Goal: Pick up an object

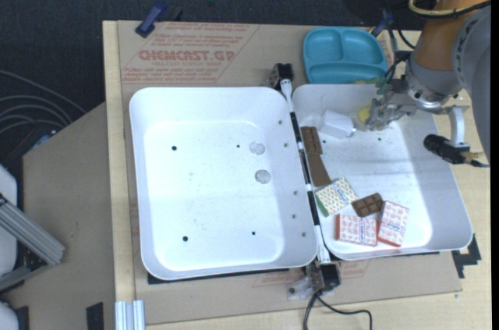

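**Desk:** What goes under the picture?

**Photographer:** The grey arm (456, 47) reaches in from the right, its claw (380, 114) lowered into the far corner of the right bin (448, 200) on the bench (195, 47). It sits just beside a small yellow piece (363, 115) and near a white block (337, 125).

**Desk:** Is the claw grasping anything?

**Photographer:** That can't be told; the tip is too small and blurred from above. Nothing is plainly seen held.

**Desk:** So which object is it after?

**Photographer:** Likely the yellow piece or the white block, judging by closeness. The other candidates lie well apart, at the near end of the same bin: a brown strip (313, 157) along the divider, a green-patterned packet (335, 196), a small brown bar (367, 204) and two red-and-white packets (357, 229) and (393, 223). The left bin (156, 110) holds two faint round marks (260, 163).

**Desk:** What could go wrong?

**Photographer:** The target is crowded into the corner, close to the bin's far wall. The claw could strike that wall, or nudge the yellow piece against the white block instead of closing round it. A small, rounded thing may also squirt out sideways as the claw closes, leaving an empty lift.

**Desk:** Anything else in frame?

**Photographer:** A blue divided tray (343, 55) behind the bins.
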Controlling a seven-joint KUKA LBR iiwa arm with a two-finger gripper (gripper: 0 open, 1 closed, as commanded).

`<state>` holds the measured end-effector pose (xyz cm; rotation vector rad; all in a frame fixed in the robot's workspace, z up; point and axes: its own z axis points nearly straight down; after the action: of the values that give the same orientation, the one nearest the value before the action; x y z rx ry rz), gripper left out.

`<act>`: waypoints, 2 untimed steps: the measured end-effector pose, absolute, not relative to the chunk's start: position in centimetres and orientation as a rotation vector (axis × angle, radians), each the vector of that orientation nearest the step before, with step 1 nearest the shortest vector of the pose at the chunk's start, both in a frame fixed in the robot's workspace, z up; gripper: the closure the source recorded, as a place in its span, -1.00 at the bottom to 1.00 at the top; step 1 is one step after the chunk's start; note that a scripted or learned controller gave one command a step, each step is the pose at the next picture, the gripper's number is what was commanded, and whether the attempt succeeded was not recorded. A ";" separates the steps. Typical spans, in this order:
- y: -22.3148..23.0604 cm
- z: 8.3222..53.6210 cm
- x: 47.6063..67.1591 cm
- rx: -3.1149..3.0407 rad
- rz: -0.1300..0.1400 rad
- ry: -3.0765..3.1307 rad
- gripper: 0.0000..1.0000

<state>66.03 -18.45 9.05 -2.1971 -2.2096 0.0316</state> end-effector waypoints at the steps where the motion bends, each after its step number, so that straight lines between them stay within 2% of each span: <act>1: -18.4 9.0 66.0 -2.197 0.031 -2.209 -1.00; 2: -18.4 10.1 66.1 -2.197 0.032 -2.212 1.00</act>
<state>66.09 -18.43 10.10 -2.1975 -2.2124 0.0318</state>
